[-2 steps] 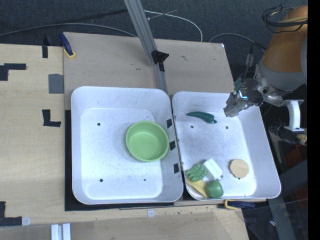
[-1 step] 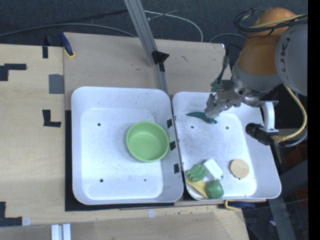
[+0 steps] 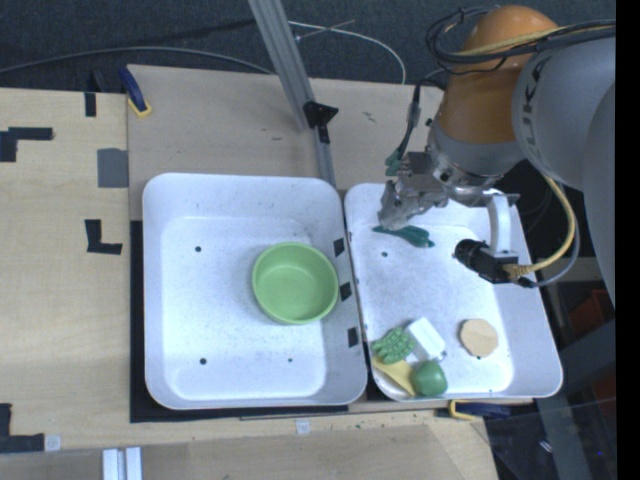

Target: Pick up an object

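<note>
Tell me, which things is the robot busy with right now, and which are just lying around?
Busy with:
- the tool, low in the right bin
- the teal object right under it

Just lying around:
- green bowl in the left bin
- tan disc
- white block
- green round toy and green bumpy toy in the right bin's near corner

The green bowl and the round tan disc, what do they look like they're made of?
Green bowl: probably plastic, going by its smooth, evenly coloured matte surface with only a soft sheen. Round tan disc: unclear; its dull, slightly mottled face suggests wood, cork or a toy cookie.
</note>
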You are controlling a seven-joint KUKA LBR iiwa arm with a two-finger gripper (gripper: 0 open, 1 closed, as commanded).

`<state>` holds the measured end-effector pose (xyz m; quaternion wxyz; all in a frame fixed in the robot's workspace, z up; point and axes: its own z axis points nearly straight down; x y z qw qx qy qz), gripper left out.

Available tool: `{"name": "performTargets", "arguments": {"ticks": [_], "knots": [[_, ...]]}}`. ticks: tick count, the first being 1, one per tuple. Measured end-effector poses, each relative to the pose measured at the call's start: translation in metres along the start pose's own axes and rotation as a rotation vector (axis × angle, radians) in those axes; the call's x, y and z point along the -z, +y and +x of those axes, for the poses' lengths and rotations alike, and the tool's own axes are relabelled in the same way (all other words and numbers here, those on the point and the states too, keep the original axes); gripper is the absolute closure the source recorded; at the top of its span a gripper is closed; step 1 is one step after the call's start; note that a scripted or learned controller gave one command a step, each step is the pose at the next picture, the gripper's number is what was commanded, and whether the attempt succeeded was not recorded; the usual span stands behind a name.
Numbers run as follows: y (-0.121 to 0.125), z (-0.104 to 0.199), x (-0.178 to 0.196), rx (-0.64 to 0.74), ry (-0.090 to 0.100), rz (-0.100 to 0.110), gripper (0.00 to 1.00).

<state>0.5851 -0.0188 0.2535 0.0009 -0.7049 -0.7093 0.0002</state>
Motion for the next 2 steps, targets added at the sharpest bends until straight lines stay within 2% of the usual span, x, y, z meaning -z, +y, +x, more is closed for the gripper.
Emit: {"name": "performTargets", "arguments": {"ticks": [2], "knots": [[0.025, 0.107, -0.033, 0.001, -0.001, 0.001, 1.00]]}}
